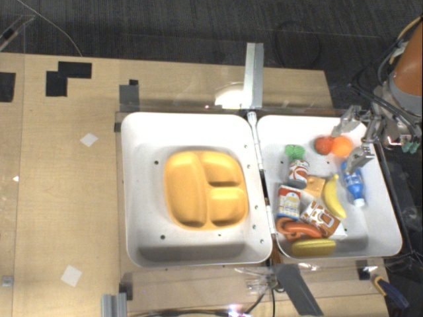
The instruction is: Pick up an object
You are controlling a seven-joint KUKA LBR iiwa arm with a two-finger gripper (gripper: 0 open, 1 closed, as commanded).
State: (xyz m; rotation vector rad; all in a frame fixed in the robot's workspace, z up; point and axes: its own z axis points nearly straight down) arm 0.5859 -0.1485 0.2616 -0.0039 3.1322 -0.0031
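We are looking down at two white bins on a tabletop. The hand is hovering spread and empty over the right bin, just beside an orange ball. Nothing is lifted yet; grasping remains.

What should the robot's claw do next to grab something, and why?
Probably drop straight down a little. The gripper hangs open above the right bin, with nothing between its fingers, and the orange ball and the blue bottle lie close beneath it.
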